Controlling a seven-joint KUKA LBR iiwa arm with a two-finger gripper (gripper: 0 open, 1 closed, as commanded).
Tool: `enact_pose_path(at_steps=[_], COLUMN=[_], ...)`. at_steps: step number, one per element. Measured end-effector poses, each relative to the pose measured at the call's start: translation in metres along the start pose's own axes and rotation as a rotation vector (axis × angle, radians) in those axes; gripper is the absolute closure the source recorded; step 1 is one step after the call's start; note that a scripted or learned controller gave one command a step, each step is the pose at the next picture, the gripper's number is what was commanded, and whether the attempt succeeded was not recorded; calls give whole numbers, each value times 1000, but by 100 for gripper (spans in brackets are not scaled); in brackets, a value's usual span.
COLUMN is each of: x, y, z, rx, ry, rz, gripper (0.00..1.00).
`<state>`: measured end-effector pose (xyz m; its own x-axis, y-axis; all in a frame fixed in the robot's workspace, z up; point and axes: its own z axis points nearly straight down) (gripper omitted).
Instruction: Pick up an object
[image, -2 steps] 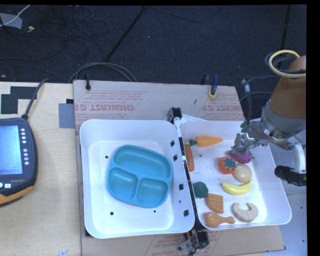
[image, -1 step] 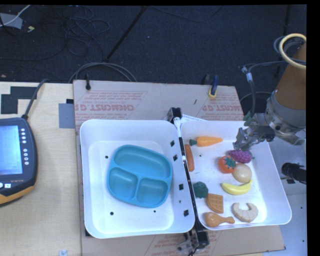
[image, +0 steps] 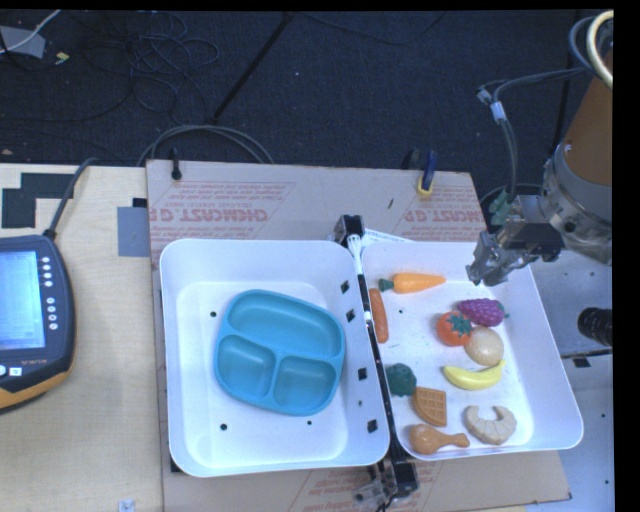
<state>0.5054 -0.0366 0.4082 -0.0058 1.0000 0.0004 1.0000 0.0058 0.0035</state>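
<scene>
A cardboard sheet with red print lies under both bins. Left of it sits a handheld control pad with a lit screen, on a pale wooden board. A blue-and-yellow clamp grips the sheet's far edge. Black cables trail across the dark floor beyond.

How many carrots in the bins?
2, both in the right bin: one carrot at its top, the other carrot along its left wall. None seem hidden.
</scene>
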Motion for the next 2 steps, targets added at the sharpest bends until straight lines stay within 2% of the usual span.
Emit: enact_pose_path(at_steps=[1, 2], x=[73, 95], y=[-26, -29], z=[144, 86], rx=[15, 4], ry=[1, 0], rz=[2, 4], gripper=[100, 100])
